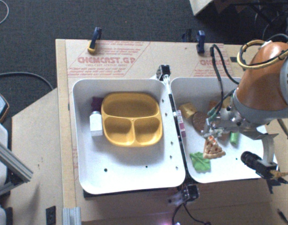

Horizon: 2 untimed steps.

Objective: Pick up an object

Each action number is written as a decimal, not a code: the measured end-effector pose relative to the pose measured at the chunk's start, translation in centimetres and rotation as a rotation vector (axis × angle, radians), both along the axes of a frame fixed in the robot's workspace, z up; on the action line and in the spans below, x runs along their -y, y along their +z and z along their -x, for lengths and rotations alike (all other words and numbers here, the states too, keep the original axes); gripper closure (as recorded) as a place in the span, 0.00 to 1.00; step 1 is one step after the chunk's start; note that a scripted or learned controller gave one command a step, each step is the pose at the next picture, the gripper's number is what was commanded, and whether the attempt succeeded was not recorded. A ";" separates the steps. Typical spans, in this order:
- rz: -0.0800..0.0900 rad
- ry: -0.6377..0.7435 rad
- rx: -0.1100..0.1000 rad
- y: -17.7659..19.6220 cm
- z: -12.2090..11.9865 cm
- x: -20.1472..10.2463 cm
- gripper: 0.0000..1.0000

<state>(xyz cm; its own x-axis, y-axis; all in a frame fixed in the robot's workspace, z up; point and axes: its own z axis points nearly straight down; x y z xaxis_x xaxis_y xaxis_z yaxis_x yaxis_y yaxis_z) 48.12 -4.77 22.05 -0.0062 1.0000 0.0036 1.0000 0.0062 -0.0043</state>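
Two shallow white bins side by side on a brown board: left bin, right bin. In the left bin, a yellow divided plate with three compartments, a small white bottle touching its left edge, a dark purple item just behind the bottle. In the right bin, near the dividing wall, a gold-coloured piece, a brown round piece just beside it, a toy pizza slice near the middle, a green leafy piece just in front of and left of the slice, a small green block to the slice's right. Over the right bin, reaching in from the right, a grey arm with an orange band, its gripper low among the clutter, just behind the pizza slice and right beside the brown round piece. Pizza slice's upper tip very near the gripper's end, contact impossible to judge. Spread of the gripper not discernible, nothing clearly between its tips. Blue and yellow clamps on the board's far edge.
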 end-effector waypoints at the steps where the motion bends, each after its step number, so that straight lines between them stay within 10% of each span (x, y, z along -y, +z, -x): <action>1: 0.002 0.001 0.007 1.3 -0.3 -5.4 1.00; 2: 0.003 -0.001 0.006 0.9 -1.4 -9.2 1.00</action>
<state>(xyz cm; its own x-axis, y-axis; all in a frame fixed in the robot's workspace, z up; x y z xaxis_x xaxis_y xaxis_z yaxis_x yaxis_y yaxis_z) 49.50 4.39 22.91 -0.0049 1.0000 0.0009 1.0000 0.0049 0.0019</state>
